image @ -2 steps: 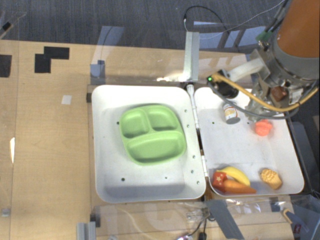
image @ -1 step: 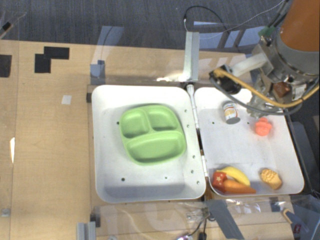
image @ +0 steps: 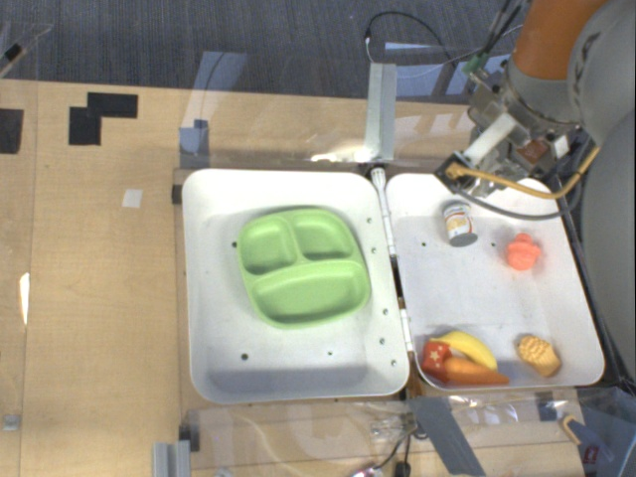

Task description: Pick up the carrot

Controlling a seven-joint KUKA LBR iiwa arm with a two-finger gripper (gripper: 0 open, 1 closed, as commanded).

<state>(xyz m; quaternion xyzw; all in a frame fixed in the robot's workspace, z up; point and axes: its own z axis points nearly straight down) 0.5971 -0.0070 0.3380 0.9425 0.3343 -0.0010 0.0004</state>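
Three foods crowd the near-left corner of the right bin [image: 482, 291]: the carrot [image: 475, 372] lies touching a banana [image: 467, 346] and a red fruit [image: 434, 355], so a grasp may catch a neighbour or the wall. The gripper [image: 517, 149] hovers over the far edge, and I cannot tell its opening

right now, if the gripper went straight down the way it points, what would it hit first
The gripper would probably meet bare floor at the far edge of the right bin, beyond the small jar, though depth is unclear. The carrot lies at the near edge.
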